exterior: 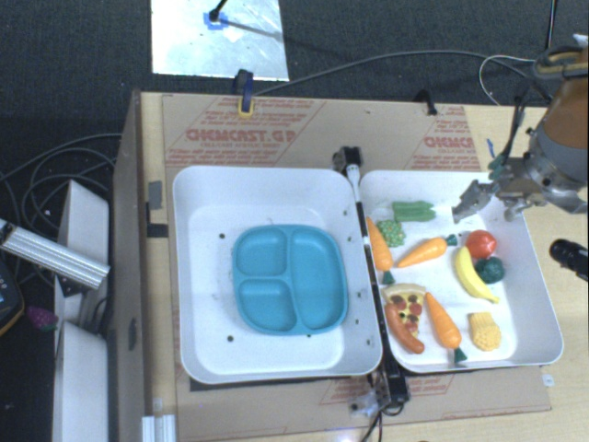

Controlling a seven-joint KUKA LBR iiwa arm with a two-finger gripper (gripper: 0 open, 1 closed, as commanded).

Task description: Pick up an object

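The right bin (538, 284) holds several toy foods: a green vegetable (412, 211), a carrot (423, 250), a red tomato (480, 243), a yellow banana (474, 276), a pizza slice (403, 295), a second carrot (442, 320) and a corn piece (485, 331). My gripper (490, 204) hovers over the bin's far right part, just beyond the tomato. Its fingers are spread open and nothing sits between them. The grey arm with the orange band (563, 63) enters from the upper right.
The left bin (207, 210) carries a blue divided plate (290, 277). Another orange carrot (378, 245) lies along the divider between the bins. A cable (405, 58) runs across the cardboard behind the bins. A black clip (350, 161) sits at the divider's far end.
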